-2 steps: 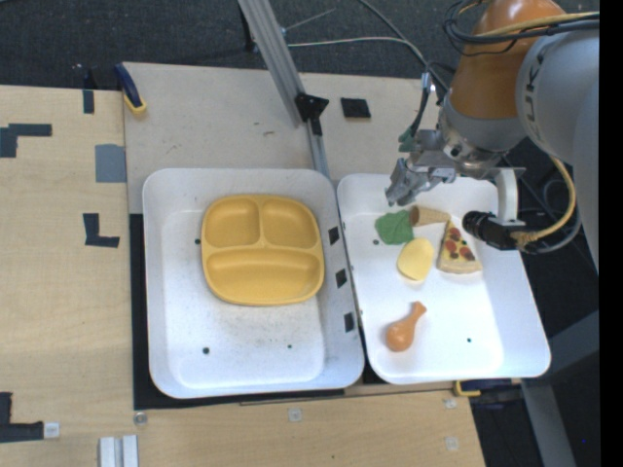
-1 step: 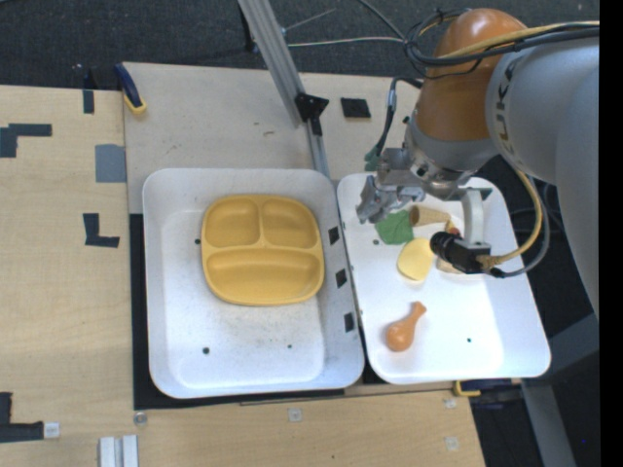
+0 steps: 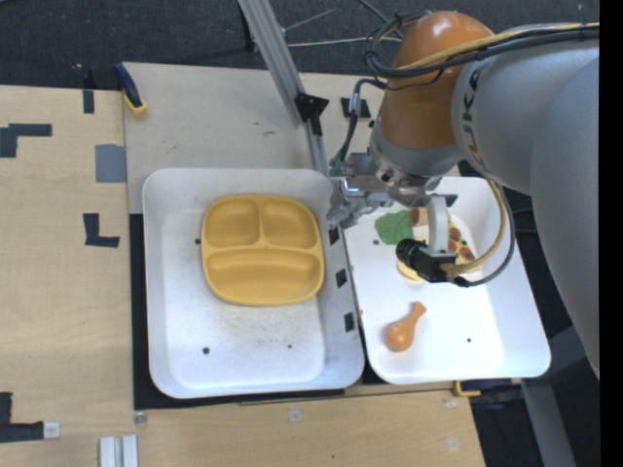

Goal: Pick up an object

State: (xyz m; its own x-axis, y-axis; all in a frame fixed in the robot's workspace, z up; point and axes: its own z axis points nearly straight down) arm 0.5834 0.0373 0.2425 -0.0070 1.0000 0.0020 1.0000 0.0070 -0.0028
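My gripper (image 3: 345, 205) hangs low over the inner edge of the right bin (image 3: 506, 343), close to the divider between the two bins. A green object (image 3: 393, 228) lies just right of it, partly under the wrist. An orange drumstick-shaped toy (image 3: 404, 327) rests in the front part of the right bin, well below the gripper. A small item with red and yellow colours (image 3: 460, 248) lies further right, partly hidden by the arm. Nothing is visibly held.
A yellow divided plate (image 3: 263, 249) sits in the left bin (image 3: 175, 358), left of the gripper. A slanted metal bar (image 3: 277, 56) runs from the top edge down to the bins' back edge. A blue and yellow clamp (image 3: 130, 90) is at the bench's back left corner.
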